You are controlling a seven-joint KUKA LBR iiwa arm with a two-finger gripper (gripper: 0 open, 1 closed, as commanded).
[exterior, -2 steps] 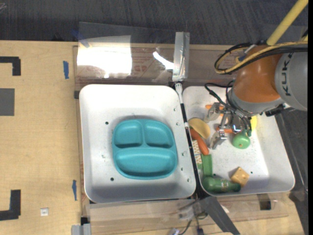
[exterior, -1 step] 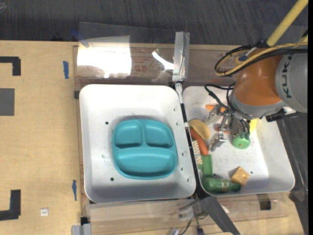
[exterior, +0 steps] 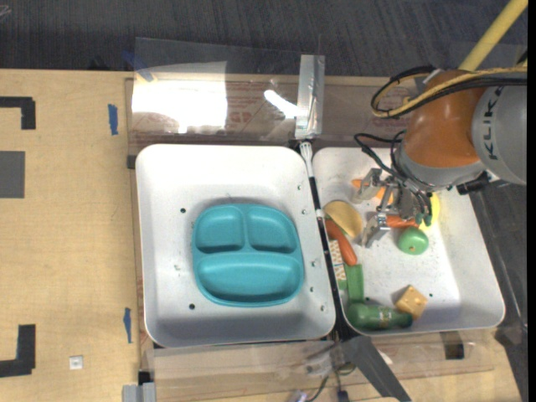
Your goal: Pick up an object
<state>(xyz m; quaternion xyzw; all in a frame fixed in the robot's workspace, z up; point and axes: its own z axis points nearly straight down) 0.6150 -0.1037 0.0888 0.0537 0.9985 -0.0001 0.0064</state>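
The grey arm with its orange band is seen lowered into the right-hand shallow white bin (exterior: pixel 469 300), its two-finger gripper (exterior: pixel 387 218) poised among a scatter of small objects. Whether the gripper is parted or closed cannot be told from this slanted overhead view, and nothing is shown clamped in it. A round green ball (exterior: pixel 412 241) lies just beside the gripper, with a yellow curved piece (exterior: pixel 344 218) on its other side. Nearer the front wall are an orange carrot-like stick (exterior: pixel 342 246), a dark green bottle-shaped toy (exterior: pixel 374 314) and a small tan wooden block (exterior: pixel 409 300). A teal divided plastic tray (exterior: pixel 247 254) sits in the left-hand white bin (exterior: pixel 159 174). The pick is judged not yet made: an approach is in hand, while grasp and lift remain to be done.
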